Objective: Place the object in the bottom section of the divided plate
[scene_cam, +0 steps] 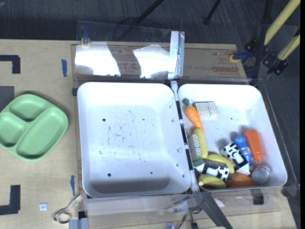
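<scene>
The green plate [33, 128] lies on the table [43, 80] at the far left, well apart from both bins, with two small sections along its upper side and one long section at its lower right; all three sections show bare green. The left bin [128, 132] shows only scuffed white floor. The toys sit together in the right bin [228, 97], mostly in its lower half. A carrot [193, 117] lies near the wall shared with the left bin, with its green top pointing up the view. A small speckled card [206, 109] lies just beside it. Below the carrot is a corn cob [199, 143], and under that a banana [220, 160] lies across the heap. A black-and-white toy [232, 152] touches a blue piece [243, 149], and an orange bottle [255, 146] stands just right of the blue piece. At the bin's lower right corner rests a grey lump [260, 174], with an orange piece [242, 179] beside it; a second yellow piece [212, 181] lies along the bottom wall. None of these toys is on the plate. At the table's lower left edge lies what may be a pair of scissors [64, 214], though it is too small to tell. Whether the pincer is wide, narrow or holding anything cannot be told.
</scene>
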Controlling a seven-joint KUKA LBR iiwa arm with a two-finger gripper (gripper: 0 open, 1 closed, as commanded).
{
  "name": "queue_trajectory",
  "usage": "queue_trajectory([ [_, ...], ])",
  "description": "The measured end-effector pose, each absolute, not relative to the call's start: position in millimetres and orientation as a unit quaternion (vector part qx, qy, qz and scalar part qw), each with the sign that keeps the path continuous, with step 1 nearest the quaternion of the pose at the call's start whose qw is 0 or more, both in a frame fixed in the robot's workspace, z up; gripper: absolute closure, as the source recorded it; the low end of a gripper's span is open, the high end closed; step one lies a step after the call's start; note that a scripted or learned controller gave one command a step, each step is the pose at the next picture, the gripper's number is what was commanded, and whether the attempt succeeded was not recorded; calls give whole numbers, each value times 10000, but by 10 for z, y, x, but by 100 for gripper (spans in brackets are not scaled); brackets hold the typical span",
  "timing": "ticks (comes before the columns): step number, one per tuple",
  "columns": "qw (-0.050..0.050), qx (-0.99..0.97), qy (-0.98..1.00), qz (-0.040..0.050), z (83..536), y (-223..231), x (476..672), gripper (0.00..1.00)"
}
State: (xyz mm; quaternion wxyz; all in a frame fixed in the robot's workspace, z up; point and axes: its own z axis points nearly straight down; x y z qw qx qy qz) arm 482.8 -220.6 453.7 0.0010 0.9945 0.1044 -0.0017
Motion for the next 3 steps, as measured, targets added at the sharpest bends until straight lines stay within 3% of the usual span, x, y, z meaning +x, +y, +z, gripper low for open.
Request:
queue_trajectory([
  [1,8,9945,1045,-20,4536,-2203,4829,0],
  [2,15,9944,1058,-23,4634,-2195,4842,100],
  [3,-7,9950,1002,-9,3010,-1450,4795,100],
])
